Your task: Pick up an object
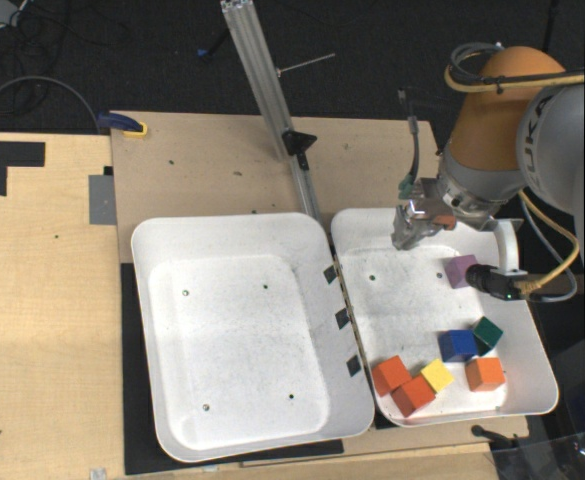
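1. I count two white bins side by side: the left bin (237, 338) and the right bin (402, 298).
2. In the right bin I count seven blocks, though one more could be hidden under the arm.
3. There are two red blocks (402, 386), touching each other at the front.
4. There is one yellow block (438, 375) just beside them, and one orange block (485, 373) a little further right.
5. There is one blue block (458, 344) touching one green block (488, 333).
6. There is one purple block (461, 269), sitting apart from the rest, nearer the back.
7. The gripper (410, 236) hangs over the back part of the right bin.
8. I cannot tell how the jaws stand; I see no block between them.
9. The purple block is the nearest one, off to the right of the gripper and a bit nearer the front; the other six lie well apart from it
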Action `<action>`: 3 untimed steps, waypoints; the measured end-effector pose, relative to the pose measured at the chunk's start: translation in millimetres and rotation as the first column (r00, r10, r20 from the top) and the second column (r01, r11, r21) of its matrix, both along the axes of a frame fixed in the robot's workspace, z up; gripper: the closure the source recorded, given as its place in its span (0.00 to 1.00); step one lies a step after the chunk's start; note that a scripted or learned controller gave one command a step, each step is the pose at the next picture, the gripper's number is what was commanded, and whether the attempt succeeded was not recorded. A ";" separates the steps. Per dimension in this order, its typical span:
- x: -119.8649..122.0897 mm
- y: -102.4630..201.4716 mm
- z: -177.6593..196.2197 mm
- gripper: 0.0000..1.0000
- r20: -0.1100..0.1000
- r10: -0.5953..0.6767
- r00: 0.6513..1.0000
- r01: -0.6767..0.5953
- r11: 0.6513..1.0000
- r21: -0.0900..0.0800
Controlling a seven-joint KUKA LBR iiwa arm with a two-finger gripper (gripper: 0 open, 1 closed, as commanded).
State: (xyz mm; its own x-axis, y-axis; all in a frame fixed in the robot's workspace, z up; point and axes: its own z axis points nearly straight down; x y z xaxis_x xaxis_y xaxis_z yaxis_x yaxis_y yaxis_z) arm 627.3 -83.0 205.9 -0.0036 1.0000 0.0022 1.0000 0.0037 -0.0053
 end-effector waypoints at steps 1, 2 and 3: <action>0.3 -2.0 0.9 0.00 0.002 -0.003 1.000 0.003 1.000 -0.002; 1.0 -38.9 -33.3 0.00 -0.002 -0.006 1.000 0.006 1.000 -0.003; 9.8 6.5 25.2 0.00 0.009 0.001 1.000 -0.001 1.000 -0.001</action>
